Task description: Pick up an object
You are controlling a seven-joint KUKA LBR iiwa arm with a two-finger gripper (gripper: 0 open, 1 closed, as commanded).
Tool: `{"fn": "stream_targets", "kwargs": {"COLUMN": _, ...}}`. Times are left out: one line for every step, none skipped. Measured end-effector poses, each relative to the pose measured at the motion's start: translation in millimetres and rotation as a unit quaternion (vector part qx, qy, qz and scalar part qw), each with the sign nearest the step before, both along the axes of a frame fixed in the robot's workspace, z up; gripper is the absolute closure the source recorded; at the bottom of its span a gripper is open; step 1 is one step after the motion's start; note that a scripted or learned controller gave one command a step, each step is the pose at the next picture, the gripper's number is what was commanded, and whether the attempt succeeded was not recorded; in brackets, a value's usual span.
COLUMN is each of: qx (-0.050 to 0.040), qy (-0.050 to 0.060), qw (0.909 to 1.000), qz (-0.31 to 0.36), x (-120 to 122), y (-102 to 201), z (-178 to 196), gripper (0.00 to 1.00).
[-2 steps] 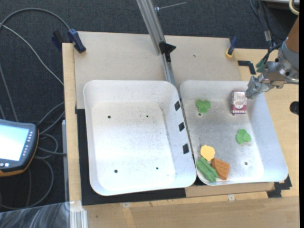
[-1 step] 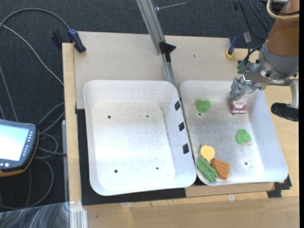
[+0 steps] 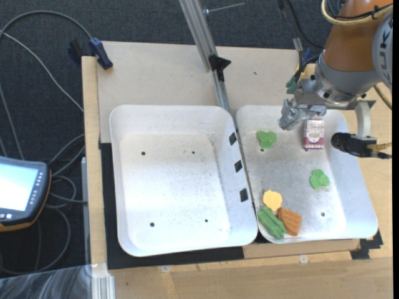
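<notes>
Bench (image 3: 156,80): a pale wooden surface bearing two shallow white bins side by side, the left bin (image 3: 124,167) and the right bin (image 3: 355,192), touching along their inner rims. A blue clamp (image 3: 100,52) grips the bench's far left corner.

1. You saw a blue clamp (image 3: 100,52) fixed at the far left corner of the bench (image 3: 156,73).
2. You saw an aluminium strut (image 3: 201,33) slanting down to the seam between the bins.
3. You saw a handheld pendant (image 3: 19,192) with a lit screen at the left edge.
4. You saw black cables (image 3: 37,27) looping over the dark carpet (image 3: 137,8).
</notes>
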State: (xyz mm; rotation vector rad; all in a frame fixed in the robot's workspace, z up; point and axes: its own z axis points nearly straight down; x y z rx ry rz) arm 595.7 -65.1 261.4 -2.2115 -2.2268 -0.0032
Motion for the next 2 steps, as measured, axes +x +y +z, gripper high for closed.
{"fn": "stream_targets", "kwargs": {"qx": -0.0002, "qy": 0.001, "qw": 1.0, "qz": 0.0, "x": -3, "y": 51, "z": 3, "gripper": 1.0}}
{"fn": "stream_targets", "kwargs": {"qx": -0.0005, "qy": 0.002, "qw": 1.0, "qz": 0.0, "x": -5, "y": 108, "z": -15, "gripper": 1.0}}
